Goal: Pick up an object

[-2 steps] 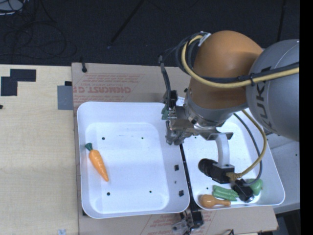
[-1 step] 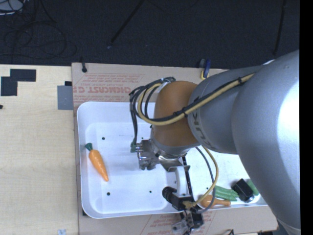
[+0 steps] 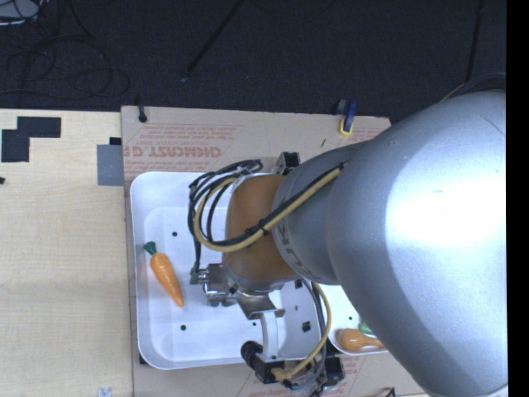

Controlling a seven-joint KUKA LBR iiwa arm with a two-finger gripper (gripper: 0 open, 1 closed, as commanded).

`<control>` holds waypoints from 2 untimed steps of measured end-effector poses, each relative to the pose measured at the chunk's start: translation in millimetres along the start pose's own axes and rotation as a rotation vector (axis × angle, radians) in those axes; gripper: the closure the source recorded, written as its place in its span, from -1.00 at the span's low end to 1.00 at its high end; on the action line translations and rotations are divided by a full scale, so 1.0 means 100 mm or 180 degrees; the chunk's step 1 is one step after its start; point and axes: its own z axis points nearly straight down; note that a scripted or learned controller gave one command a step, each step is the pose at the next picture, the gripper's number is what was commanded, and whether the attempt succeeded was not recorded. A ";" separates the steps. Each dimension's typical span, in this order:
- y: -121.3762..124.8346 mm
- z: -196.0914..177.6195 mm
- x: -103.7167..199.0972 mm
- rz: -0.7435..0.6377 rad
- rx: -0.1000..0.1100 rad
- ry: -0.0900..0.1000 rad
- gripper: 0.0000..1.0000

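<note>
The grey arm [image 3: 397, 246] is reaching from 3 o'clock over the left white bin [image 3: 165, 341], with the gripper [image 3: 219, 290] hanging above the bin's floor. Its wrist is hiding its grip, so I cannot tell how it stands. A toy carrot [image 3: 166, 279] is lying at the gripper's 9 o'clock, near but apart, green top pointing to 11 o'clock. Another orange piece [image 3: 358, 339] is peeking out at 4 o'clock.

I see a robotics lab: a pale wooden bench [image 3: 58, 263], a cardboard sheet [image 3: 248, 135] with a clamp [image 3: 347, 118] at its edge, a white bin [image 3: 145, 337], loose cables [image 3: 50, 56] on dark floor, my grey arm [image 3: 430, 238].
</note>
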 end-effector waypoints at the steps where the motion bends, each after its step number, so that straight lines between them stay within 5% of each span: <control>1: 0.61 -0.84 -0.40 0.0017 -0.0024 0.0003 1.00; 2: 0.90 0.02 -0.03 -0.0005 0.0000 0.0005 1.00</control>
